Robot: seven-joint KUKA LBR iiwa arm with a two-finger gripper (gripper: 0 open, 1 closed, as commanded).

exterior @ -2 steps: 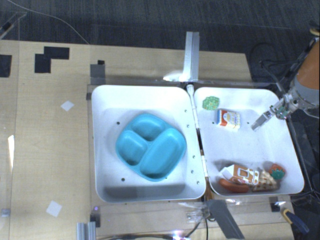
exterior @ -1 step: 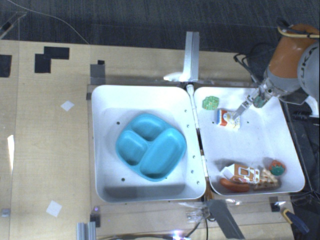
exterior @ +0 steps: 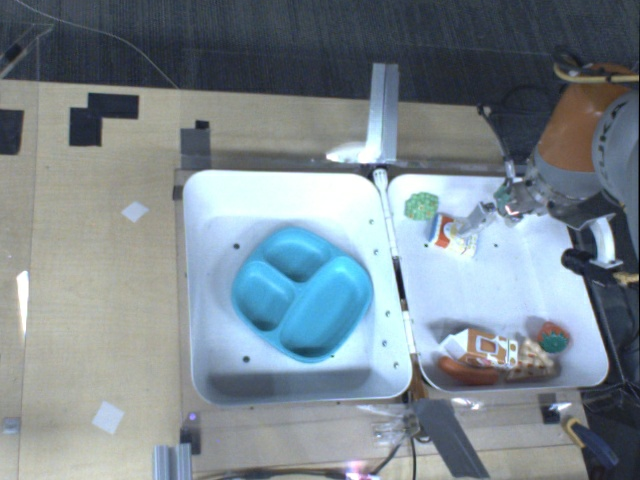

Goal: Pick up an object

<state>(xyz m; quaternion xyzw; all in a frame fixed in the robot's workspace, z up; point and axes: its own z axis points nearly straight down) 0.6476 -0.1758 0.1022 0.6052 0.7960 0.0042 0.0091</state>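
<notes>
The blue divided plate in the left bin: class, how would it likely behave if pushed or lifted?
The blue divided plate looks moulded and rigid, so it would probably keep its shape. Lying flat and wide, it would likely slide rather than tip. Its smooth, rounded rim may slip from a two-finger pinch.

A blue divided plate [exterior: 302, 294] lies in the left white bin [exterior: 210, 268]; black squares [exterior: 103, 115] mark the wooden bench [exterior: 90, 298]; dark carpet [exterior: 300, 18] beyond.

We see the arm [exterior: 600, 143]: a rounded grey shell with a broad orange band, black cables looping beside it, and a small metal gripper [exterior: 512, 200].
</notes>
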